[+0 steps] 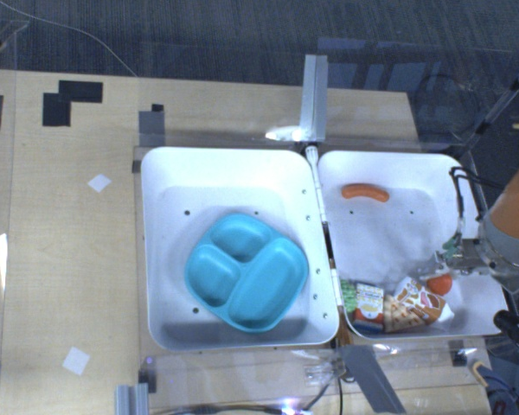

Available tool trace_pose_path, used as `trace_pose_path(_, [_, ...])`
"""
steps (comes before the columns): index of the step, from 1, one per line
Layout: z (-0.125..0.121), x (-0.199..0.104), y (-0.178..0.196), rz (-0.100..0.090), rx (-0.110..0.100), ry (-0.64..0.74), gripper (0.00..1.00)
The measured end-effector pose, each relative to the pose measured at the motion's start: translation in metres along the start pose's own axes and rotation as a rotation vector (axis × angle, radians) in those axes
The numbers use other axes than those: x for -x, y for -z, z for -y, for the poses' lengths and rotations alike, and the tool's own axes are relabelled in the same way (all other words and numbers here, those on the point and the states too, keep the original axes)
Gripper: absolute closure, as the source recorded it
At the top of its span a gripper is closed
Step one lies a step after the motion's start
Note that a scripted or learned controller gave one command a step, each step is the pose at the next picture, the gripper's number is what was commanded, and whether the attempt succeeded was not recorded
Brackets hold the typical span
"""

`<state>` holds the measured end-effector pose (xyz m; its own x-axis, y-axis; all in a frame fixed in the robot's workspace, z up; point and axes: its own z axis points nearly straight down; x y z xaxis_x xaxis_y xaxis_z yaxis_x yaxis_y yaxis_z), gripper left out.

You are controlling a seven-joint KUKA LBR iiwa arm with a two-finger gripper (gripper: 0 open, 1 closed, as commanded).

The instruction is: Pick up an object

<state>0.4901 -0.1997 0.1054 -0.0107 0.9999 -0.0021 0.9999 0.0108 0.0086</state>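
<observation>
Snack packets and a tomato crowd the right bin's near corner, beside the claw; its state is unclear. Clutter could spoil a grasp

I see two shallow white bins side by side on my pale wooden bench, the left bin and the right bin, divided by a metal rail. A grey metal post stands at the rail's far end. Black square markers sit on the bench's far left, with small pale tags nearer me. Dark carpet lies beyond the bench, a thin cable trailing across it.
</observation>
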Motion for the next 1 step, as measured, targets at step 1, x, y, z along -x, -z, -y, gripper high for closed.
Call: trace_pose_path(1, [-0.0546,-0.0554,0.1079,-0.001,-0.004,-0.118,1.0])
